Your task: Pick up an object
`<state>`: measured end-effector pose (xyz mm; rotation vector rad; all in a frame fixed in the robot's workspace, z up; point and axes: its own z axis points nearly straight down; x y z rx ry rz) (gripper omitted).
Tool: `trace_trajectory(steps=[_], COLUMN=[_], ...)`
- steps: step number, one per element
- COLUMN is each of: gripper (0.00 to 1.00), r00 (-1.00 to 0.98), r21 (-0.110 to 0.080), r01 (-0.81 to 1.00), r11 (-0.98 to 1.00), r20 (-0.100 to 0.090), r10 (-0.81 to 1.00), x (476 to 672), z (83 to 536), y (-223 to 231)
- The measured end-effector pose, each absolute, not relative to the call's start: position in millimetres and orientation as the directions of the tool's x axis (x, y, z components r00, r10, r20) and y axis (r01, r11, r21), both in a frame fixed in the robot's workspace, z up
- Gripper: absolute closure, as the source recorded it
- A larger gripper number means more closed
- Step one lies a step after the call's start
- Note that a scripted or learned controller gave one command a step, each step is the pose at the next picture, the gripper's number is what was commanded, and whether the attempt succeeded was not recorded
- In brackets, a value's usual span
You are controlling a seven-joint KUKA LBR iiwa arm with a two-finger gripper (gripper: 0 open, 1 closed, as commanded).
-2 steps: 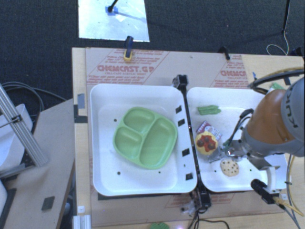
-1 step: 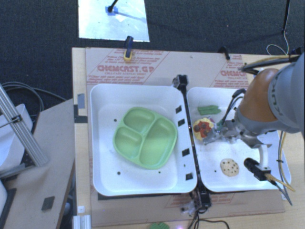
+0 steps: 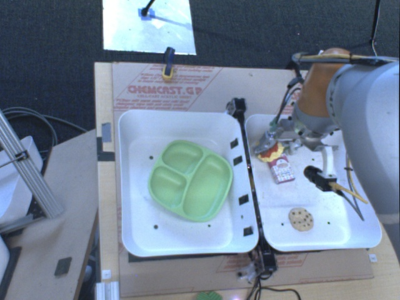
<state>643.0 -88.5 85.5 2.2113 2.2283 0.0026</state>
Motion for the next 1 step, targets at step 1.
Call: trace_trajectory(steps=[1], gripper=[1.0], r00=[-0.009], r21=[0.005], r01=[1.0], r11=[0.009], r20=[-0.002], r10=[1.0], x=[641.3], z=[97.3], y=[-90.3])
